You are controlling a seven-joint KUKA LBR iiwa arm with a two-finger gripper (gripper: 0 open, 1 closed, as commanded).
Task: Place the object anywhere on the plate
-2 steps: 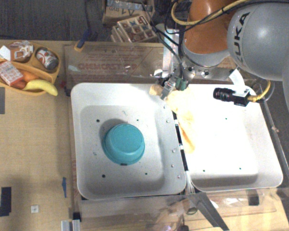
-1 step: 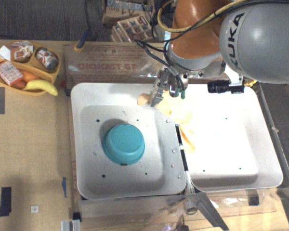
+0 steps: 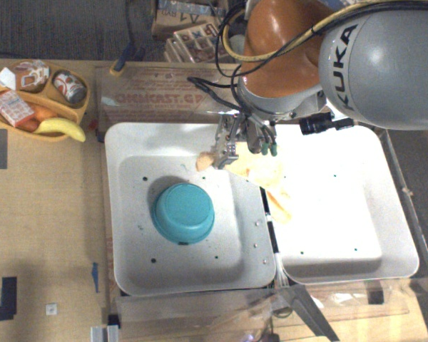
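A teal round plate [image 3: 184, 212] lies in the left bin [image 3: 128, 191], left of its middle. A flat pale yellow object [image 3: 264, 177] lies across the divider between the two bins, its upper end under the gripper. A small tan piece [image 3: 204, 162] sits just left of it, near the left bin's back wall. My gripper [image 3: 247, 147] hangs over the back of the bins, right above the yellow object's upper end and up and to the right of the plate. Whether it touches or holds the yellow object is hidden by the wrist.
The right bin [image 3: 342, 212] sits beside the left one, under the grey arm [image 3: 385, 63]. A yellow tray [image 3: 36, 105] with a banana and other toy food stands on the bench at the far left. Cables and boxes lie behind the bins.
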